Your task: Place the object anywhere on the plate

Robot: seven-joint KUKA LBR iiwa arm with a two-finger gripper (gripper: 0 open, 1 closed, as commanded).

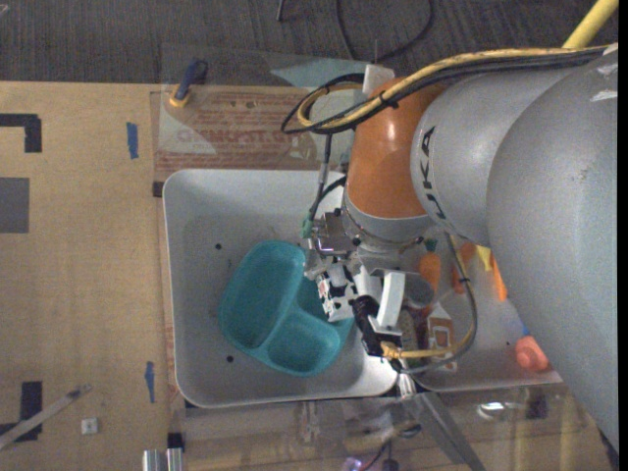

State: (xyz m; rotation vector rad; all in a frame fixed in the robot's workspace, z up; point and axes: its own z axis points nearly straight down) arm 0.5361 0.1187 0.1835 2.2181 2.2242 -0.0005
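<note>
A teal plate (pixel 270 309) with two compartments lies in the left white bin (pixel 191 263), toward its right side. My gripper (pixel 339 297) hangs over the plate's right rim, under the orange band of the wrist (pixel 388 180). The gripper's body hides that edge of the plate and whatever may be beneath it. Small orange objects (pixel 430 265) lie in the right bin, partly hidden behind the arm.
The grey arm (pixel 530 214) covers most of the right bin. Another orange piece (pixel 531 354) shows near that bin's lower right. A wooden board (pixel 235 130) lies behind the left bin, and cables loop above the wrist.
</note>
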